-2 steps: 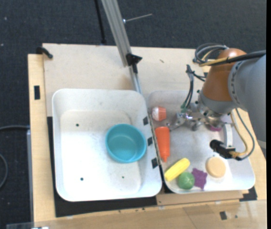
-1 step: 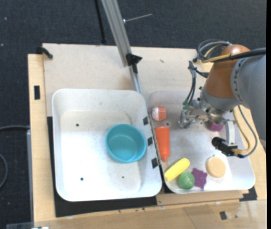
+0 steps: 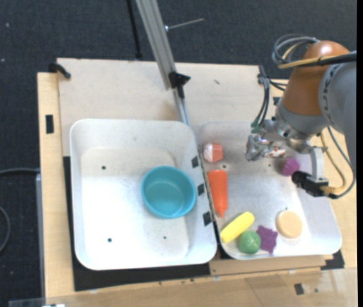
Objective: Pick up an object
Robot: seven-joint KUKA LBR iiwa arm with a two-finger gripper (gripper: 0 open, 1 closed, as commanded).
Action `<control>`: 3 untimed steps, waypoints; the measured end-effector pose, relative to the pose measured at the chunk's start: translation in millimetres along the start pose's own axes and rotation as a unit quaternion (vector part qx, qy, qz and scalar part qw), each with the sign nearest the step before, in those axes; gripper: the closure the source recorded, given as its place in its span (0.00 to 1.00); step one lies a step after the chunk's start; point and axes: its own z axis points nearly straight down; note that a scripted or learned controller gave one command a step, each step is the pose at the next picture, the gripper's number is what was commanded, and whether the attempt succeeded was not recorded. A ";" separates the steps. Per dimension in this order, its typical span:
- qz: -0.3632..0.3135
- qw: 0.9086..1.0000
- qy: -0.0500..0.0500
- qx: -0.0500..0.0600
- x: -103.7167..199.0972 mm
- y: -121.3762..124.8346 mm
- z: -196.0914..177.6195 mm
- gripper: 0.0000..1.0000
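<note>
You can't tell the gripper's state — it's blurred, low in the right bin, near a half-hidden purple toy. The carrot lies by the divider — pale counter, dark floor.

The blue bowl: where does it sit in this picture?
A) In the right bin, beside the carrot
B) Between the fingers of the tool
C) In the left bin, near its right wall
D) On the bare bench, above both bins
C: the blue bowl rests on the floor of the left bin, close to the wall it shares with the right bin.
</note>
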 end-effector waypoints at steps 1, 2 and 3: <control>0.002 1.000 -0.001 0.000 -10.1 0.3 -49.6 1.00; 0.000 1.000 -0.001 -0.001 -11.5 2.2 -104.4 1.00; -0.002 1.000 0.001 0.002 37.1 12.4 -111.5 1.00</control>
